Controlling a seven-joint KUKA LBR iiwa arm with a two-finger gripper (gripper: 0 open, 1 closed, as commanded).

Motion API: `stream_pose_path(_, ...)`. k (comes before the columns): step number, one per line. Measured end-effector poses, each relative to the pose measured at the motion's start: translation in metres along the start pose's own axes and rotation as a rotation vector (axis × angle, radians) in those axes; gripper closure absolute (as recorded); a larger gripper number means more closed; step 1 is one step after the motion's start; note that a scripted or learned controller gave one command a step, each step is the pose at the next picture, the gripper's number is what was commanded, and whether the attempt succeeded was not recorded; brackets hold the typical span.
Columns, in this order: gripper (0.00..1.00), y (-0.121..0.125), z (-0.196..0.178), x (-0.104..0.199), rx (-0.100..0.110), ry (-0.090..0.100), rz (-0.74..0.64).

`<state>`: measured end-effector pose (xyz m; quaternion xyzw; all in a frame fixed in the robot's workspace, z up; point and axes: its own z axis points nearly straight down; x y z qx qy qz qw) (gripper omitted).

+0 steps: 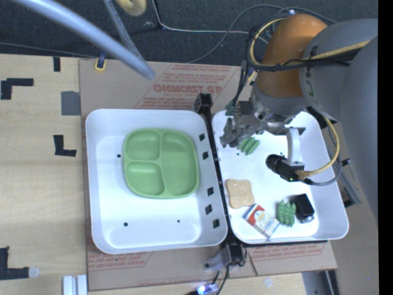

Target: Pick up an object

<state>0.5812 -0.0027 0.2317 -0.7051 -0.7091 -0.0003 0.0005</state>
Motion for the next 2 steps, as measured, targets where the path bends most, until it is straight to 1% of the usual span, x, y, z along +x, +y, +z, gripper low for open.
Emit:
stream_pose_path(1, 1.00, 0.029, 0.000, 0.047, -0.001, 0.000, 0.000)
stream_pose_path(2, 1.00, 0.044, -0.006, 0.101, 0.000, 0.000, 0.001)
